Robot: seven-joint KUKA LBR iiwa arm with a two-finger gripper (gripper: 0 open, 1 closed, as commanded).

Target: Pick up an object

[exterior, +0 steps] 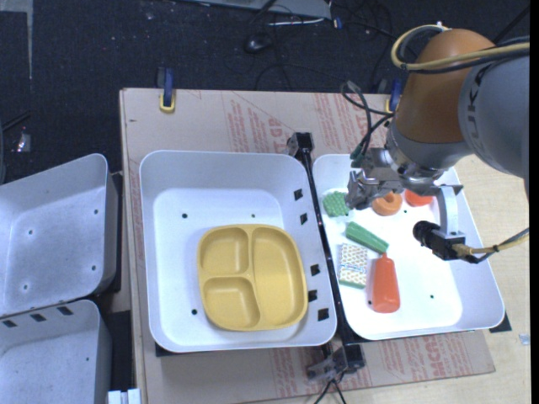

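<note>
The gripper hangs low over the upper part of the right white bin, right of centre in the frame; I cannot tell whether it is open or closed, and nothing shows in its grasp. Just beside it lie a small green ridged plastic piece and a round orange plastic object. Lower down are a flat green bar, a speckled pale packet and an orange-red plastic bottle shape.

The left bin holds a yellow divided plastic tray.

Any of these could be picked. Being so crowded, though, a descent may well knock a neighbour aside or pinch two at once.

The red print on the counter is too faint to read.
</note>
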